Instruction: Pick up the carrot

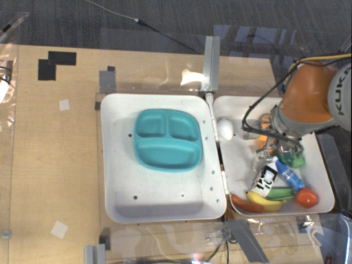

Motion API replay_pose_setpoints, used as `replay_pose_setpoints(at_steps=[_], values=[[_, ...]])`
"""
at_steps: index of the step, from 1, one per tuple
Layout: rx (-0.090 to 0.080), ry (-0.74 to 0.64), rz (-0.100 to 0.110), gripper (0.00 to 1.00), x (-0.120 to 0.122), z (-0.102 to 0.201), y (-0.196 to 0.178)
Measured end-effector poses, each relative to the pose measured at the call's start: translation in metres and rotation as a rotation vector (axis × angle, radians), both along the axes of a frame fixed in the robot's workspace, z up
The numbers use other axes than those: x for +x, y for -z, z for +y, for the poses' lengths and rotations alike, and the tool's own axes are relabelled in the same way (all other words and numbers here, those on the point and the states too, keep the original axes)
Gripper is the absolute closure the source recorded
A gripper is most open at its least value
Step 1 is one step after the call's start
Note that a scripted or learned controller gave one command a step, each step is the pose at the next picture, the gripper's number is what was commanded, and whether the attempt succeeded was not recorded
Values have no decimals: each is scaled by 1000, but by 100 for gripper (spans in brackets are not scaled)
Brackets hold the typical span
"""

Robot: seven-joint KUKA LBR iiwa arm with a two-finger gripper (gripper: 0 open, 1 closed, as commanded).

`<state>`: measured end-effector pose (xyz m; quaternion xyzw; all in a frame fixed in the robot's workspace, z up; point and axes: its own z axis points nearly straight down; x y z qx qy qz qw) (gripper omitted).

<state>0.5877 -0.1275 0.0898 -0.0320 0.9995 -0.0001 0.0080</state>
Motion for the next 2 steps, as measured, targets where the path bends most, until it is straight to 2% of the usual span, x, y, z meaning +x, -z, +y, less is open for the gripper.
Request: replay_pose_setpoints(at_steps=[1,2], values=[[3,309,2,0,48,-6,1],[4,304,-9,100,52,-5,-13]])
